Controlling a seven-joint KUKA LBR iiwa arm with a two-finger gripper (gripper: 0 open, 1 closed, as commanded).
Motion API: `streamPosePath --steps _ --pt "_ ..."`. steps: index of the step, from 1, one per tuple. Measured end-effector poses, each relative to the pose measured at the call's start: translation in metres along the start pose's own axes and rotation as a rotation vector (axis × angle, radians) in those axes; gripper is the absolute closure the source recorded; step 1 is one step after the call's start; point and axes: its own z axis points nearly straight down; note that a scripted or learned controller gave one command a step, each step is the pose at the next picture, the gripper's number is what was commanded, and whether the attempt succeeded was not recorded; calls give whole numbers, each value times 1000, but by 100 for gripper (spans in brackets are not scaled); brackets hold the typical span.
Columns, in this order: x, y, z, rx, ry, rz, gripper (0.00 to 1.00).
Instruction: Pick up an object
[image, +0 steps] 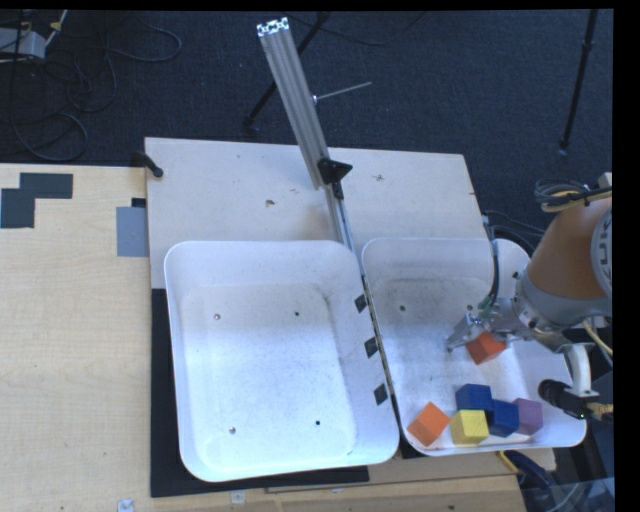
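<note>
At right of frame, the gripper (478, 338) pinches a red block (486, 348), raised clear above the right bin (430, 280) for carrying.

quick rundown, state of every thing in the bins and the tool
tool: low in the right bin, over the red block
red block: under the tool tips, grip unclear
orange block: resting on the bin floor
yellow block: resting
blue blocks: resting, side by side
purple block: resting by the rim
</note>
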Motion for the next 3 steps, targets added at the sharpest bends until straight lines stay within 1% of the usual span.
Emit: streamPosePath --steps 1,2,3 --pt "-1 0 -10 3 1 5 100" --pt "70 38 -5 -12 -3 -9 100" --pt "152 53 -103 -3 5 -9 100"
